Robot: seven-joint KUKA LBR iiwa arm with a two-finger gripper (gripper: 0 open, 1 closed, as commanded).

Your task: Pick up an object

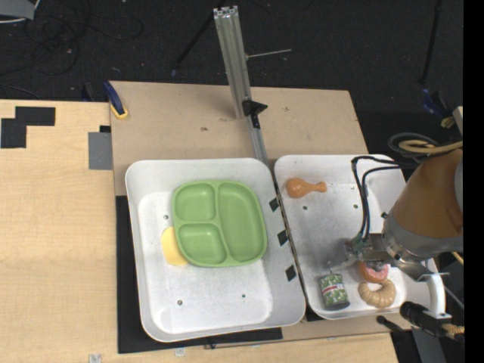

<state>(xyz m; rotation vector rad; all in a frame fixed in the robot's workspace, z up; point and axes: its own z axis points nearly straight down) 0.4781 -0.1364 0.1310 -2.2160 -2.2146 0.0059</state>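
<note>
Left bin (151, 203): green three-compartment plastic tray (220, 223) over a yellow piece (172, 248), well apart from the gripper (368, 257). Right bin (333, 174): orange drumstick-shaped toy (304, 188) beyond the fingers; green-labelled can (333, 290) near, lower left. Tan ring-shaped doughnut (377, 293) just below the fingers; pink object (373, 271) touching or under them. Finger opening: cannot tell.

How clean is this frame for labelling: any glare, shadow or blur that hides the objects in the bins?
In the camera view, lighting is even but soft overall; the left bin is bright white with mild washout; the green divided plate and orange toy read clearly; the gripper area is murky, with the arm's shadow falling toward the small can and the ring-shaped item.
</note>
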